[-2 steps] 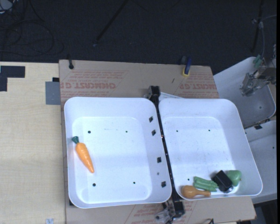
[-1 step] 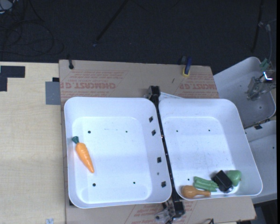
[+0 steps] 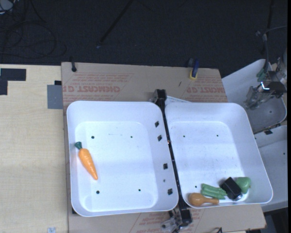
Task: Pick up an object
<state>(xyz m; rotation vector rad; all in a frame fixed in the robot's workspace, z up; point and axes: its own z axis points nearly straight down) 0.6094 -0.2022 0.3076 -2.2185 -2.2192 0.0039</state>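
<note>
An orange toy carrot (image 3: 88, 163) with a green top lies against the left wall of the left bin (image 3: 111, 113). In the near right corner of the right bin (image 3: 208, 111) several small things huddle together: an orange-brown pear-shaped toy (image 3: 202, 200), a green pod-like toy (image 3: 214, 191), a black block (image 3: 231, 188) and a light green piece (image 3: 243, 182) behind the block. The black block rests partly on the green toys.
Both bins sit on a brown cardboard sheet (image 3: 136, 84) on a pale wooden bench (image 3: 24, 144). A black divider clip strip (image 3: 166, 144) runs between the bins. Grey metal hardware (image 3: 266, 89) stands at the far right, and a blue clamp (image 3: 194, 69) sits at the cardboard's back edge.
</note>
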